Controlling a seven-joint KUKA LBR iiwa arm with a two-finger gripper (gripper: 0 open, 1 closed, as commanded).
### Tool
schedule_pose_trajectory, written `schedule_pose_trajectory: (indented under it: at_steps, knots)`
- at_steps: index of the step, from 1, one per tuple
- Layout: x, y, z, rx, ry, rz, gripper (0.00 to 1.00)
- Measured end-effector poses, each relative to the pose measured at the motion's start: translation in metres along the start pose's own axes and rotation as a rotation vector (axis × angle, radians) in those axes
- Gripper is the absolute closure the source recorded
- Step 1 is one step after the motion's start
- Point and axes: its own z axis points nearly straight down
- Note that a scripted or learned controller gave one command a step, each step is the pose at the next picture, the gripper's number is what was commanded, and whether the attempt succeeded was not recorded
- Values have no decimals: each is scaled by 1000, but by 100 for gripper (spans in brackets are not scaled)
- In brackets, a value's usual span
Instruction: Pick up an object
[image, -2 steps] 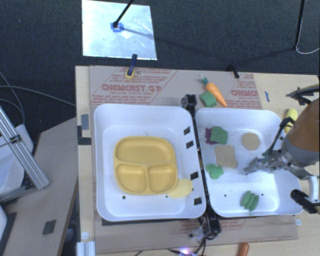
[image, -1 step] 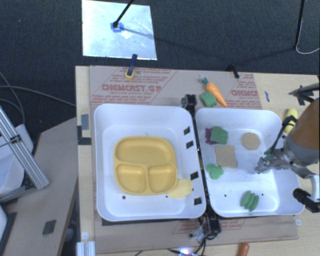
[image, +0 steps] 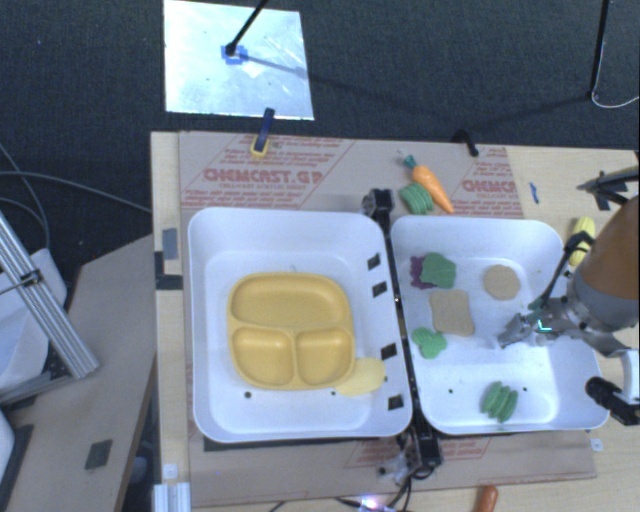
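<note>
Reaching in from the right, I am hanging my pincer low over the right bin — whether it is gripping anything I cannot tell. Toy foods are lying around it: a tan square just beside, a round biscuit above, green pieces below. A yellow tray is sitting in the left bin.

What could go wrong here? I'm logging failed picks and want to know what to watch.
The hand sits low in the right bin over bare floor, between the tan square and the round tan piece; it may close on nothing. Both pieces look flat, so they could slip or get pushed aside.
</note>
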Motion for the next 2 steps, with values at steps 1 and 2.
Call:
schedule_pose_trajectory:
  at_steps: [1, 2]
  knots:
    - [0, 1, -11, -3, -1, -2, 100]
    - [0, 1, -10, -2, 0, -1, 0]
